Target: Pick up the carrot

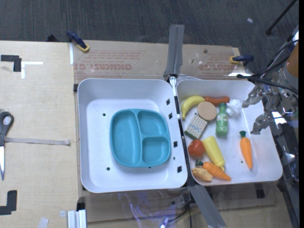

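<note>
The carrot (245,150) is seen lying in the right bin (266,175) at about 4 o'clock, green top upward. The gripper (256,112) is poised just above it at 2 o'clock, fingers parted and nothing held. Mirrored red lettering on the cardboard (114,61) behind the bins cannot be read.

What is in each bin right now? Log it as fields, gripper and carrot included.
left bin: blue divided plate
right bin: banana, green bottle, tomato, yellow bottle, cracker, two carrots
target carrot: lies alone near the bin's right side, green top pointing up the view
second carrot: at the bin's near edge
gripper: above the right bin's right edge, up the view from the target carrot, holding nothing
</note>
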You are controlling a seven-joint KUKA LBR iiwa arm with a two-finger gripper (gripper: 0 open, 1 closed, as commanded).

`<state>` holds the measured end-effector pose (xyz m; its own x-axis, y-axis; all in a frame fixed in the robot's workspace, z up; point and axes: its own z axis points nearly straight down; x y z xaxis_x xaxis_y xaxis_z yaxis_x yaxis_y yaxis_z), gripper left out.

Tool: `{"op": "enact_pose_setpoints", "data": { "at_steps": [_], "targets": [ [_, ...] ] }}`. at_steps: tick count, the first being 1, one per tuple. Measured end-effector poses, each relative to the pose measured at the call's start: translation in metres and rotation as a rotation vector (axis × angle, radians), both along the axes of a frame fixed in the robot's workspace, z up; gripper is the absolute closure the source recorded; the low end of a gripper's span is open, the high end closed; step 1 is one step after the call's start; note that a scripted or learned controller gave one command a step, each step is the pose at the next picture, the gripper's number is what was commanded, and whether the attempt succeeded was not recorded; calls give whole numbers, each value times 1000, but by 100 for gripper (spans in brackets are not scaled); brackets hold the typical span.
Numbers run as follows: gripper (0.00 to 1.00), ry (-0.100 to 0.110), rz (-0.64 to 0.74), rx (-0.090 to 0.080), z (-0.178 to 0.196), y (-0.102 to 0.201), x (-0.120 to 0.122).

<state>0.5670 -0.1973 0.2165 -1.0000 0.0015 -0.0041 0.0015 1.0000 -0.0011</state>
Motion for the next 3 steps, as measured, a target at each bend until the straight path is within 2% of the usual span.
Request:
{"op": "enact_pose_setpoints", "data": {
  "at_steps": [1, 2, 3],
  "targets": [
    [0, -10, 290, -7, -109, -26, 0],
    [0, -5, 75, -1, -121, -23, -45],
    [100, -11, 79, -4, -111, -23, -42]
  ]
}}
